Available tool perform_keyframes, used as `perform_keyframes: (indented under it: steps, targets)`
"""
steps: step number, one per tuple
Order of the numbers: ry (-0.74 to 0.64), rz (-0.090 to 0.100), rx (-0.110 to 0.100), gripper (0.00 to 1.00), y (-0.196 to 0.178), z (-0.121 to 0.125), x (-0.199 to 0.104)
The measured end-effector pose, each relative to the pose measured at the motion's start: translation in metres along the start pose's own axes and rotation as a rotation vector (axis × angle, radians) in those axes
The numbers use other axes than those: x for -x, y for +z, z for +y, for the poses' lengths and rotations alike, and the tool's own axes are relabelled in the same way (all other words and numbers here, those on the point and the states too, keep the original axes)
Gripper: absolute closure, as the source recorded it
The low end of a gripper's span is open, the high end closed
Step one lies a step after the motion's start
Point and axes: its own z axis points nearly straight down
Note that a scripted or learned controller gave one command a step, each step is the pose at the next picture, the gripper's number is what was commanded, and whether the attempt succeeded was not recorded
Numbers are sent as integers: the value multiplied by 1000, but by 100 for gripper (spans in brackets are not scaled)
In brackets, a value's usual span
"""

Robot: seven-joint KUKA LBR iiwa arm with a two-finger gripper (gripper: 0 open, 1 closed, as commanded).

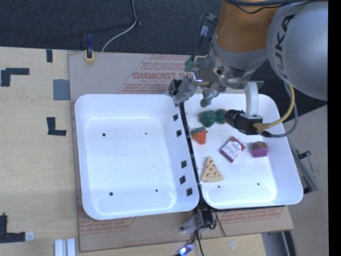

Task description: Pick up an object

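Landmark: centre divider (185,143) between the bins. Left of it, left bin (128,153) floor bare, open approach throughout. Right of it, crowded near the far end: carrot (199,135) just beside the divider, green toy (212,117), red packet (232,149), purple piece (259,149), pizza slice (211,171). Arm (256,31) overhangs the far right corner. Near right corner open.
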Motion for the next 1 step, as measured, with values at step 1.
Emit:
perform_keyframes:
  steps: [1]
  targets:
    - [5, 2, 15, 100, -166, -13, -23]
